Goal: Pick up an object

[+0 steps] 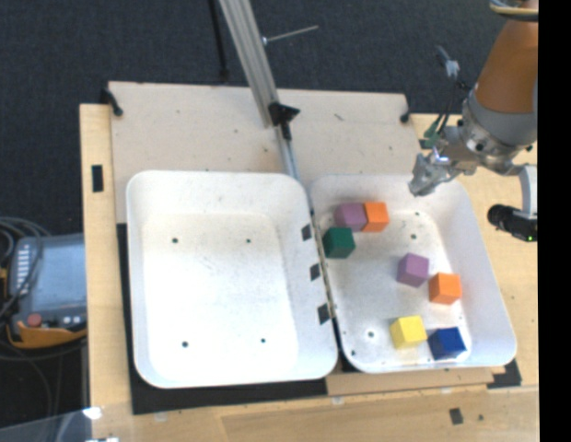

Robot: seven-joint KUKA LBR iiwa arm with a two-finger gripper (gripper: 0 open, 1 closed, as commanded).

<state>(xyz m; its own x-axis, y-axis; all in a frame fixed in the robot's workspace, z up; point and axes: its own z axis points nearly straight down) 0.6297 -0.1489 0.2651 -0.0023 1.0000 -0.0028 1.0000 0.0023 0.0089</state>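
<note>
The right bin (479, 247) holds several small cubes. A purple cube (350, 215) and an orange cube (376, 215) touch near its back left, with a green cube (338, 242) just in front of them. Another purple cube (413, 269) and an orange cube (444, 287) lie further right. A yellow cube (407, 331) and a blue cube (447, 343) sit at the front. My gripper (424, 184) hangs over the bin's back rim, above and apart from every cube, with nothing seen between its fingers.
The left bin (221, 274) lies beside the right one. A slanted metal post (253, 53) rises from between the bins at the back. A grey device with cables (41, 288) sits off the bench at the left.
</note>
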